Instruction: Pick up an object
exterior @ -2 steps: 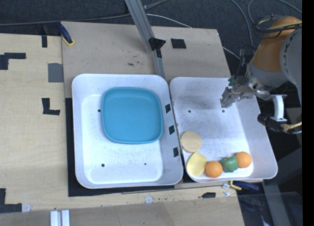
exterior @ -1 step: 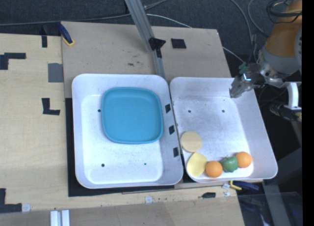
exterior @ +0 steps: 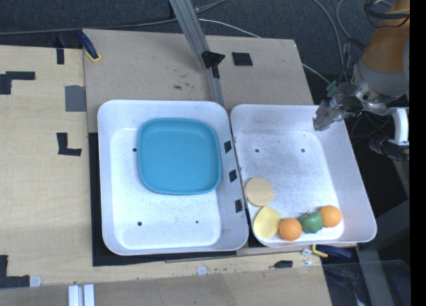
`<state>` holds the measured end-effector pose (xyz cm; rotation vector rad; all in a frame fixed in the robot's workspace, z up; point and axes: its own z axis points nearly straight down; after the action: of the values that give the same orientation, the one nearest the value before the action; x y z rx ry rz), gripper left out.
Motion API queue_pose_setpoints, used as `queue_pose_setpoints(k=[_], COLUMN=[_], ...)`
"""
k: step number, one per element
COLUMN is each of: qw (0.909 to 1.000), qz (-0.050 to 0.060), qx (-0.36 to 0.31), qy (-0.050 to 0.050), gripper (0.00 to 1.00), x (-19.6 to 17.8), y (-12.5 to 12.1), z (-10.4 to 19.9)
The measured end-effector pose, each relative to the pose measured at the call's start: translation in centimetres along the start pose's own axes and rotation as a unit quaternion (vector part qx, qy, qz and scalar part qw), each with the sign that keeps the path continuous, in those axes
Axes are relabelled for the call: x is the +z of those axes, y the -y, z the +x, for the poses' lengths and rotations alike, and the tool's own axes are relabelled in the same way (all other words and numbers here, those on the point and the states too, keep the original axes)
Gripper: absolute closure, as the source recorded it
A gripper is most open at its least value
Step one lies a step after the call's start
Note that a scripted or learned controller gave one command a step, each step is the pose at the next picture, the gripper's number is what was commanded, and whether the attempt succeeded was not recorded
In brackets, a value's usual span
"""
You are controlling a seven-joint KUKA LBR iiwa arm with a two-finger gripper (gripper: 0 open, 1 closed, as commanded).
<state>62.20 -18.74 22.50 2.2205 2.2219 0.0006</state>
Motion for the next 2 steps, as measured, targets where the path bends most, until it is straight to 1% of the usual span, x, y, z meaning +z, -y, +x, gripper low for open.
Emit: queue_pose_setpoints(k=[1, 2], qw=[1.0000, 1.0000], qz=[0.001, 0.001], qx=[-0.002, -0.002], qy=[0.000, 0.000], gripper=[1.00, 1.00], x=[0.5, 1.5], y=[-0.1, -1.0], z=[4.7, 9.8])
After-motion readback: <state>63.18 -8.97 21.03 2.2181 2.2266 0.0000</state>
